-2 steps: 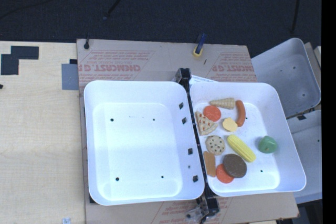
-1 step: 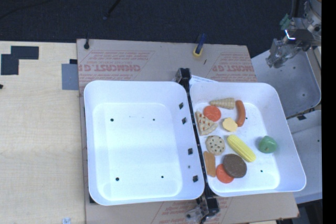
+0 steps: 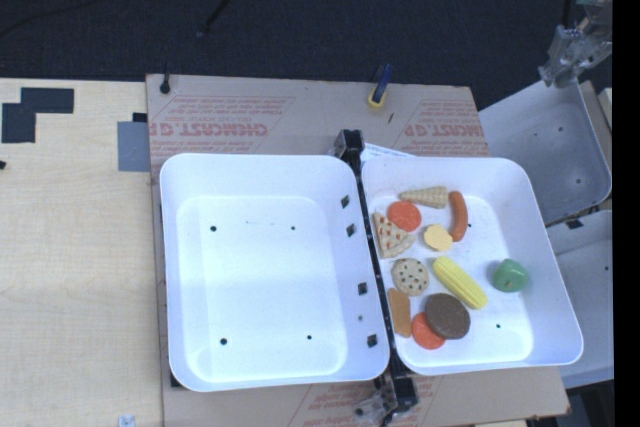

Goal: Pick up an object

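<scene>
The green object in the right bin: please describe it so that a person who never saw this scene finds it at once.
Look in the right bin, the one with the toy food. Most pieces cluster on its left side; the green ball lies alone near the right wall, just right of the yellow corn cob. It is the only green, round piece.

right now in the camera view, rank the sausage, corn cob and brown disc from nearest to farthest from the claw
The claw is at the upper right, beyond the right bin.
1. Sausage, at the bin's far side.
2. Corn cob, mid-bin.
3. Brown disc, toward the near edge.
</scene>
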You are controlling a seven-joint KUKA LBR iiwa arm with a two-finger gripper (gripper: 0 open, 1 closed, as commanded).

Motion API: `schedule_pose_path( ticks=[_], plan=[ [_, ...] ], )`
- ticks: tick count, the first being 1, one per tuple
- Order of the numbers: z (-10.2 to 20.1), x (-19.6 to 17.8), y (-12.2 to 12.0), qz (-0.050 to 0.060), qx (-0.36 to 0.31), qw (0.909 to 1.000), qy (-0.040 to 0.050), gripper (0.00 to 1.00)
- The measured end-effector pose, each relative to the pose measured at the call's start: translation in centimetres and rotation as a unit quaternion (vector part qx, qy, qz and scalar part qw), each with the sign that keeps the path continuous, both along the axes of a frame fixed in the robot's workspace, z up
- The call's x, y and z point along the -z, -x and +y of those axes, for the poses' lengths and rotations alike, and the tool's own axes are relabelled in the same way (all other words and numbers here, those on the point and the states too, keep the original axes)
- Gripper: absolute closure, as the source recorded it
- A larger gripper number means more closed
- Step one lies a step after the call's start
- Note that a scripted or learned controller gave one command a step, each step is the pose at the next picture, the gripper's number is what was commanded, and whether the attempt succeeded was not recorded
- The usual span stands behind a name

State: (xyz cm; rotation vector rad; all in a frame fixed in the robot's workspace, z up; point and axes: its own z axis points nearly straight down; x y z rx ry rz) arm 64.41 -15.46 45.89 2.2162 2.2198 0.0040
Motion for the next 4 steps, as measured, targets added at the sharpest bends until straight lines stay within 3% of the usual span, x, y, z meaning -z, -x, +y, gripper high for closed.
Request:
schedule_pose_path(
  ticks=[3,4],
  plan=[
    [-0.5,-7.1,-0.1,0.003,-0.002,1.0000,-0.0009,1.00],
    [-4.8,-7.9,0.0,0.004,0.002,1.0000,-0.0002,1.00]
  ],
)
